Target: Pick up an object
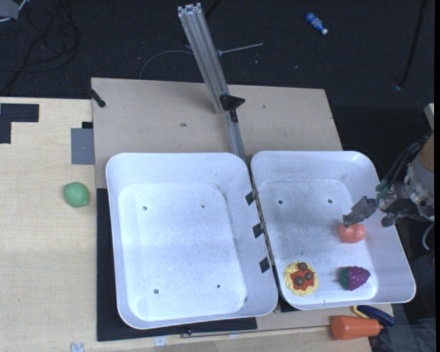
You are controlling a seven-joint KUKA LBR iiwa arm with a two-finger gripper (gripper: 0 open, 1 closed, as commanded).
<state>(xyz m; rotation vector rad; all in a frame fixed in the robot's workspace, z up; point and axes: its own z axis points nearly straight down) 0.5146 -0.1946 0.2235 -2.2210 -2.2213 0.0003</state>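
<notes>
1. The pincer (358, 217) hangs at the right side of the right-hand shallow white bin (317, 169), its dark tip just above a small salmon-pink rounded toy (352, 232). Whether the pincer is apart or together I cannot tell; the tip is too small and dark to read.
2. The salmon-pink toy lies on the bin floor near the right wall, and it looks like the thing the arm is going for. It seems to touch the tip or sit just under it, but it is not visibly gripped.
3. To do this step well, I judge the pincer should be centred over the toy and brought straight down so that it straddles the toy evenly, then closed before any lift. The toy is round and may roll away or squirt out if caught off-centre. The bin wall just beside it leaves little room on that side.
4. Nearer the front of the same bin lie one purple berry-shaped toy (356, 276) and one yellow round toy with red spots (301, 278), well apart from each other.
5. The left-hand shallow white bin (132, 169) sits just beside the right one: two bins in all.
6. On the bench outside the bins lie one green ball (76, 194) at the left and one orange carrot-like toy (354, 326) at the front right.
</notes>
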